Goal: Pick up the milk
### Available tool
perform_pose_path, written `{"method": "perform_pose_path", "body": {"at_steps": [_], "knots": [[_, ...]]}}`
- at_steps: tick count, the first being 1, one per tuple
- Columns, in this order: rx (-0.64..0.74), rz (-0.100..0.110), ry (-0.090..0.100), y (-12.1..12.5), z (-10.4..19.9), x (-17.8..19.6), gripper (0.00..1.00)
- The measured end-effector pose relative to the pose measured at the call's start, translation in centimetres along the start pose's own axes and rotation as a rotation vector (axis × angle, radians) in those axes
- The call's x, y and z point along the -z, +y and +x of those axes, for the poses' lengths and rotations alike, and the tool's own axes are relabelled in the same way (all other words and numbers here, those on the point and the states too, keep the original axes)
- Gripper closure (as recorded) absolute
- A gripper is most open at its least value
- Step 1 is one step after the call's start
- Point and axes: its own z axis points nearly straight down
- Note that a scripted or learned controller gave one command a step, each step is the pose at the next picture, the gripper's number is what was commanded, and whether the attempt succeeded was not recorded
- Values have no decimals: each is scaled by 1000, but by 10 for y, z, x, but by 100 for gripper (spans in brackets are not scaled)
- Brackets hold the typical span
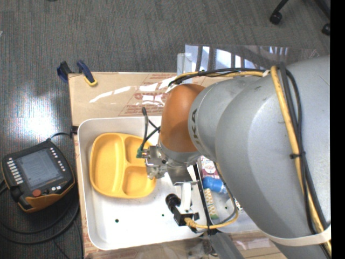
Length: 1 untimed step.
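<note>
Hangs the gripper (153,171) over the left bin (129,223), at the right rim of the yellow plate (114,166); cannot tell whether open or closed. Shows a pale printed carton (208,170), possibly the milk, just right of that bin, half hidden under the grey arm (259,144), above a blue thing (215,185)

The big grey robot arm (259,144) covers the yellow divided plastic tray's (116,163) right edge and much of a small blue object (214,185), too hidden to identify.

The gripper (153,170) hangs at the rim of a yellow divided plate (114,166) lying in a white bin (108,228)
</note>
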Motion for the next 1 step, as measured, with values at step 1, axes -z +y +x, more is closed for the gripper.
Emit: {"method": "perform_pose_path", "body": {"at_steps": [1], "knots": [[84,2,-5,48,60,72,100]]}}
